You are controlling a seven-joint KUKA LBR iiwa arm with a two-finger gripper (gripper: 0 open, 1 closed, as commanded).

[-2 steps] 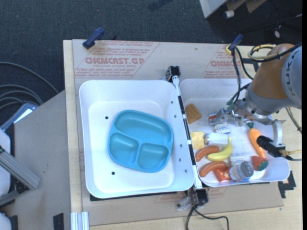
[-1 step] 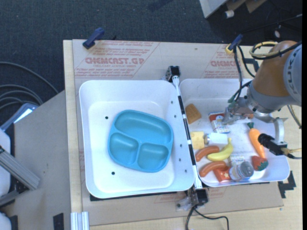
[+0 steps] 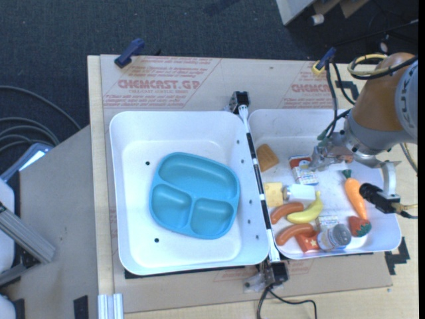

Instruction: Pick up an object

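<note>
Left bin (image 3: 126,178) holding a blue divided tray (image 3: 194,195); right bin (image 3: 279,121), crowded with toy food — bread slice (image 3: 267,156), banana (image 3: 307,211), carrot (image 3: 356,199), sausages (image 3: 286,212), a small carton (image 3: 305,171) — beneath the gripper (image 3: 323,155) at centre right, grip state impossible to tell.

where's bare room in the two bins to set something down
Free: the left bin's white floor around the blue tray, widest along its top; the right bin's top strip above the bread slice. Crowded: the right bin's lower half, around the banana, carrot and hand.
</note>
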